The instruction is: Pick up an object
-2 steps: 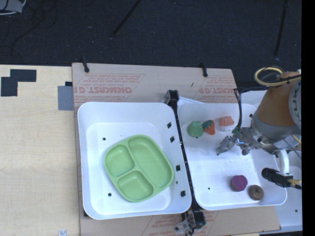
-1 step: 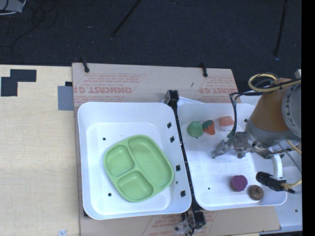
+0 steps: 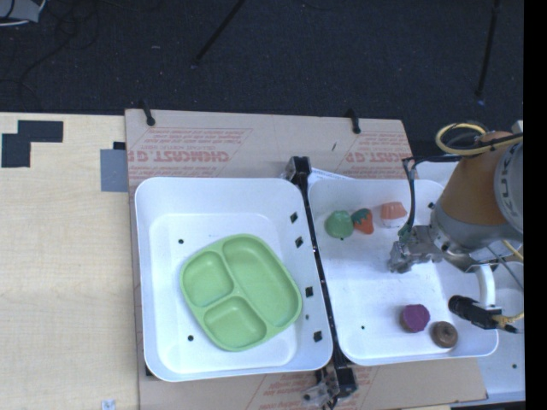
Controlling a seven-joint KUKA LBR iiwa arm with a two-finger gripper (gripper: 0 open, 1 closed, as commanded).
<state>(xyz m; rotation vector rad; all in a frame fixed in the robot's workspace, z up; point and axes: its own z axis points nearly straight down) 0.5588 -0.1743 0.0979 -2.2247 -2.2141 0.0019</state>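
Claw [image 3: 405,258] is hanging over the middle of the right bin [image 3: 376,348], and honestly I can't tell from up here whether it's open, shut or holding anything. It's not sitting over any of the objects, so my guess is it's lining up for a grab.

Going near to far: a brown ring [image 3: 444,334] is lying at the claw's 5 o'clock, hugging the near edge, so that one's looking awkward. A purple lump [image 3: 415,318] is sitting just beside it, roughly at 6 o'clock, with more open floor around it. Up at 10 o'clock a green ball [image 3: 339,224] and a small orange-and-green piece [image 3: 364,220] are crowding together. An orange block [image 3: 392,211] is sitting at 12 o'clock, near the far wall.

Over at 9 o'clock, the left bin [image 3: 162,314] is carrying a green divided plate [image 3: 240,290].
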